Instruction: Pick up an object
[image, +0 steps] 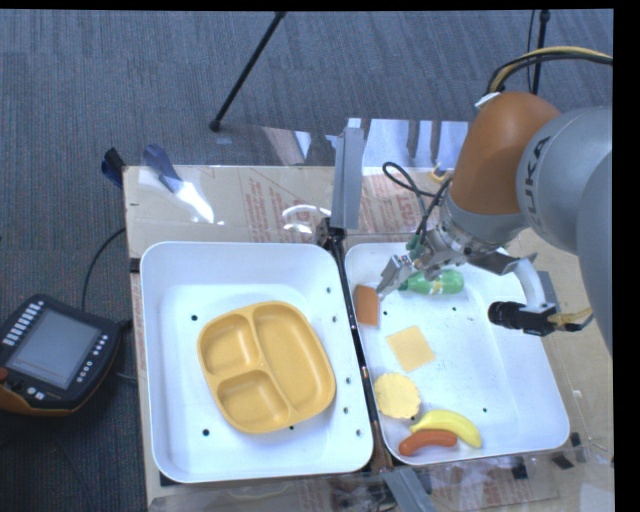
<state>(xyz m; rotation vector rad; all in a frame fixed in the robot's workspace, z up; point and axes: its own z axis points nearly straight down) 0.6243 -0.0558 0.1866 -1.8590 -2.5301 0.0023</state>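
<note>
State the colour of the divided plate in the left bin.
Yellow-orange; the three-compartment plastic plate shows best in the camera view.

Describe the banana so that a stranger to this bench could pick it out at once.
Look in the right-hand white bin, at its near edge. The banana lies there, just above a small red sausage and beside a round yellow cracker. It is the only curved, bright yellow piece; the cheese slice further up is flat and square.

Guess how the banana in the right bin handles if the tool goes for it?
The banana is curved and looks smooth, so it may pivot or slip under a pinch. It lies against the red sausage, which would probably get nudged. It looks like a light toy.
</note>
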